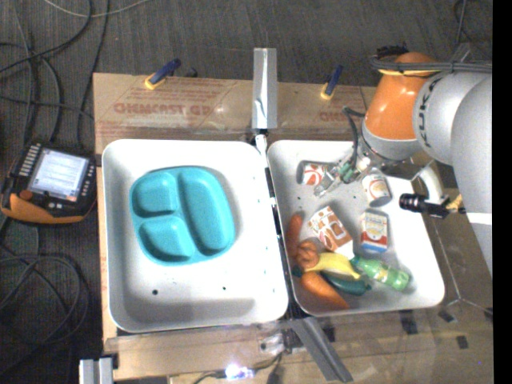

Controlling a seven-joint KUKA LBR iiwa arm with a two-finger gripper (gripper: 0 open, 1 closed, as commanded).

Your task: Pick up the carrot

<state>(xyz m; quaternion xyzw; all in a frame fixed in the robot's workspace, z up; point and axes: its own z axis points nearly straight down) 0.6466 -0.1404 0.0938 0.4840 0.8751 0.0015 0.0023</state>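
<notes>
we see the gripper [342,171] above the right bin's [432,282] far end, fingers' state unclear to us | carrot [322,289] at that bin's near-left corner, well apart from the gripper

Two bins sit side by side on the table [112,102]. The left bin [120,294] holds a divided tray [182,213] near its middle. The right bin [428,290] holds the clutter: a carrot [324,289] at its near edge, a banana [332,264] just behind it, a bottle [384,273] to the right, two small cartons (one [330,226] left of the other [374,232]) farther back. The gripper [346,169] hangs over the far part.
</notes>
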